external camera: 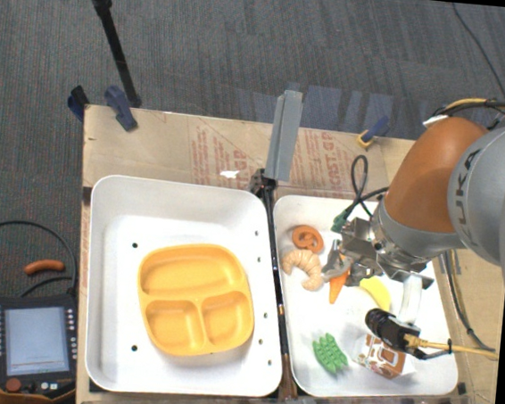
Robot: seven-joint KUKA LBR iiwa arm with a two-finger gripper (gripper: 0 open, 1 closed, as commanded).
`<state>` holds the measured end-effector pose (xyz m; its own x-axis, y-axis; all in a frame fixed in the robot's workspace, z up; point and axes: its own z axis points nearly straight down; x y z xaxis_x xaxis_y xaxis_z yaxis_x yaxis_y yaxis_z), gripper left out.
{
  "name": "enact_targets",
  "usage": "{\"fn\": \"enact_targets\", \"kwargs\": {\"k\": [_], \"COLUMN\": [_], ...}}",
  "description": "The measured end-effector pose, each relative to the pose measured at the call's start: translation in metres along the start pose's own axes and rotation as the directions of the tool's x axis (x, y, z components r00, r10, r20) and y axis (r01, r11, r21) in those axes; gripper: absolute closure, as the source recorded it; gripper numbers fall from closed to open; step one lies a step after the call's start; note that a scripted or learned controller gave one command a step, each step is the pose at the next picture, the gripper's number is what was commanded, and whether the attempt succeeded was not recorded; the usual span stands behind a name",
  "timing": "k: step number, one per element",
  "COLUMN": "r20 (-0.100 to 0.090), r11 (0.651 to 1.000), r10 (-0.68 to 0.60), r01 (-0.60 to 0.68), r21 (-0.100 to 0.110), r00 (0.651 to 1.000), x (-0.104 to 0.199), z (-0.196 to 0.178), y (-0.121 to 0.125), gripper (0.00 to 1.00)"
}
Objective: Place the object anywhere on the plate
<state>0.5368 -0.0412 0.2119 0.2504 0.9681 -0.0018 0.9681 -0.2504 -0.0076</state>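
Observation:
A yellow three-compartment plate (196, 299) lies in the left bin (115, 227) with nothing on it. In the right bin (437, 368), my gripper (343, 264) hangs low over the toy food at the bin's upper middle. Directly under its tip an orange carrot (336, 289) points toward the front. A tan shrimp-shaped piece (304, 265) touches the gripper's left side. The arm's body hides the bin's far right part.
The right bin also holds a brown pretzel (306, 238), a yellow banana piece (375, 295), a green leafy piece (330, 352) and a brown-and-white toast piece (386, 359). A black cylinder with a yellow cable (386, 326) hangs from the arm over the toast.

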Motion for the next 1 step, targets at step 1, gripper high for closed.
{"fn": "enact_targets", "kwargs": {"k": [1], "r20": [0.000], "r11": [0.998], "r10": [0.065], "r01": [-0.065], "r21": [0.000], "r00": [0.998], "x": [0.0500], "z": [0.0270], "y": [-0.0259], "gripper": [1.00]}}
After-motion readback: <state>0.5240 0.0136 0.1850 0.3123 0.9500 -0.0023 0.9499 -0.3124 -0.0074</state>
